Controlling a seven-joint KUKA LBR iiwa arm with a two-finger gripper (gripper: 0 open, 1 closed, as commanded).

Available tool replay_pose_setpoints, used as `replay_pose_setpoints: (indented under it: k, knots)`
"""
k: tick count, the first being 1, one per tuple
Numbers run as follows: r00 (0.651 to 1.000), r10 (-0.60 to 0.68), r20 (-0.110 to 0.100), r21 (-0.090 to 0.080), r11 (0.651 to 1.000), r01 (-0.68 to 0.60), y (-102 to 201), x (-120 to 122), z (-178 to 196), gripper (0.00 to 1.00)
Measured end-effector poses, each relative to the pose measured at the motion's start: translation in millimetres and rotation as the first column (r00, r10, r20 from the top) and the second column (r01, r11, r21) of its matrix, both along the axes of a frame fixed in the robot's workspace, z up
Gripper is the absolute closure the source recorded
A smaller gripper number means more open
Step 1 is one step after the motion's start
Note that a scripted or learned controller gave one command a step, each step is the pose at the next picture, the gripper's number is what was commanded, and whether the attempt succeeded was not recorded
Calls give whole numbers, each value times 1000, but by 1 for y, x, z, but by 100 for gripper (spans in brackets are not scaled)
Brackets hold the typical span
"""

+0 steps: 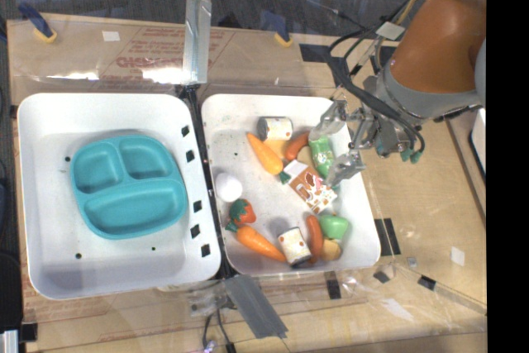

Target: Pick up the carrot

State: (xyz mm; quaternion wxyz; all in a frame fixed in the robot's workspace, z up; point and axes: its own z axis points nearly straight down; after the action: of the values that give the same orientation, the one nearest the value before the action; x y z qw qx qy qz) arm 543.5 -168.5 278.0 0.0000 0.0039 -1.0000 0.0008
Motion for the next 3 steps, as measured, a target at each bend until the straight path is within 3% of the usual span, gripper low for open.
replay_pose_setpoints:
  k: [1,2,3]
  knots:
    - [998,-57,-12,4,998,57,7,32,-147,0]
    - [995,-97,-4,4,995,97,53,50,-188,0]
    - [996,-91,1,2,996,91,53,52,-176,100]
